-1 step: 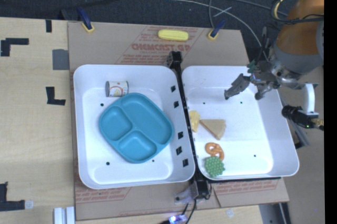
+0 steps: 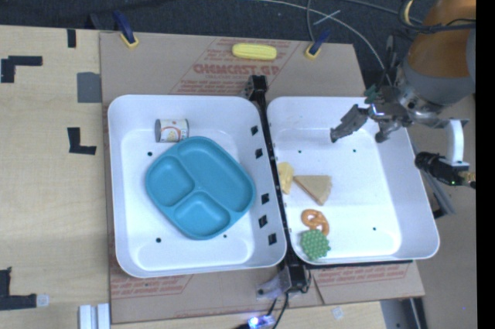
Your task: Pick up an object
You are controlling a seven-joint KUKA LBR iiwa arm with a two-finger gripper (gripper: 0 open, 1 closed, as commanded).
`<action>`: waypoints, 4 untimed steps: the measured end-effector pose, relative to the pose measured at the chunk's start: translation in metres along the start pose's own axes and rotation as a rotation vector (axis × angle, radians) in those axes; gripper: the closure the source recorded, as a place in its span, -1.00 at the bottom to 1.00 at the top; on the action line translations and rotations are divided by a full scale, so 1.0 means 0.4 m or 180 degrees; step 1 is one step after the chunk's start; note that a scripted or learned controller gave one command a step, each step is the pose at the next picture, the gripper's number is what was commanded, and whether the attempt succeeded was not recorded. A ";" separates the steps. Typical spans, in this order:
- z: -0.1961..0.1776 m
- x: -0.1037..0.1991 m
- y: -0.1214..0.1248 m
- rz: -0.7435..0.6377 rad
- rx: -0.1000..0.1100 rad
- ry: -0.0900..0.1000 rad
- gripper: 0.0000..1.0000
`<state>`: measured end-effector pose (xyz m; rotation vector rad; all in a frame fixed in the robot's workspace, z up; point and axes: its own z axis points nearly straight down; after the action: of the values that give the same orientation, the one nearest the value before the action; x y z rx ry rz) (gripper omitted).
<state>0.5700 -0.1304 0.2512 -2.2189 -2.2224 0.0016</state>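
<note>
While the tool (image 2: 362,126) hovers with fingers apart over the right bin's (image 2: 402,200) far edge, a sandwich wedge (image 2: 313,187), pretzel (image 2: 315,221) and green toy (image 2: 315,244) lie along its left edge.

1. Lighting's bright and even, looks like it comes from overhead.
2. The white bins (image 2: 124,188) are nearly blown out, so their rims wash into the floors.
3. Shadows are soft, just a faint one under the blue tray (image 2: 199,186).
4. Whole frame's a bit soft and grainy, and the arm (image 2: 441,49) at upper right is blurry.
</note>
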 end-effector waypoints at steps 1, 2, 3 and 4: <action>0.135 0.004 0.024 0.0000 0.0015 -0.0002 -1.00; 0.248 0.017 0.015 0.0001 0.0014 0.0000 -1.00; 0.409 0.012 0.014 0.0002 0.0015 0.0000 -1.00; 0.375 0.014 0.017 -0.0004 0.0005 -0.0001 1.00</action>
<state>0.5765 -0.1250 0.1012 -2.2168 -2.2232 0.0038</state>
